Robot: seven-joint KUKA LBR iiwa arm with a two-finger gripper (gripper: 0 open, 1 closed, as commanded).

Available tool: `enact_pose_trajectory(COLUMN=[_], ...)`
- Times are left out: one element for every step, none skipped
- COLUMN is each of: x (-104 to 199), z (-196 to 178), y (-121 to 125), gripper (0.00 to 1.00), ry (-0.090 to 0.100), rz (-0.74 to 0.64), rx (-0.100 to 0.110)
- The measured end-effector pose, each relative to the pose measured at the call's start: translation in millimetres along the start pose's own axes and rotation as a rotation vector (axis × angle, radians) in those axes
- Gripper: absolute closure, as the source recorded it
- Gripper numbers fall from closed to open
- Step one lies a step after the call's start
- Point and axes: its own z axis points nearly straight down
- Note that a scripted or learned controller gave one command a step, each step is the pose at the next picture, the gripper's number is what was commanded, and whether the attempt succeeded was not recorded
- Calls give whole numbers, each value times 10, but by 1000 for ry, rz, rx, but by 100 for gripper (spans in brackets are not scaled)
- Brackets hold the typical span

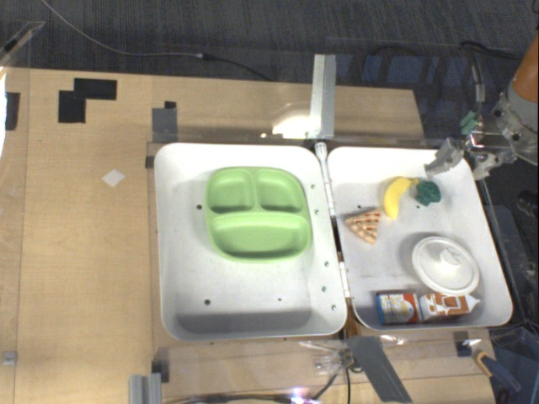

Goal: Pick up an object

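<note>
Two bins (pixel 168 251), tool (pixel 459 152) over right bin's far rim, open centre

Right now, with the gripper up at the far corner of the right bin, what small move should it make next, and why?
Probably ease the gripper down toward the teal object just below it in the image. It sits above the right bin's far rim, holding nothing; the teal object is nearest, with the banana close beside it.
</note>
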Motion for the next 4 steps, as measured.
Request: enact_pose_trajectory(x=[316, 440, 448, 1339], z=[1707, 1854, 1742, 964], y=[-27, 249, 281, 495], gripper=[0, 0, 100, 100], ry=[1, -3, -3, 1], rz=[-209, -188, -191, -169], rx=[-1, -19, -26, -2])
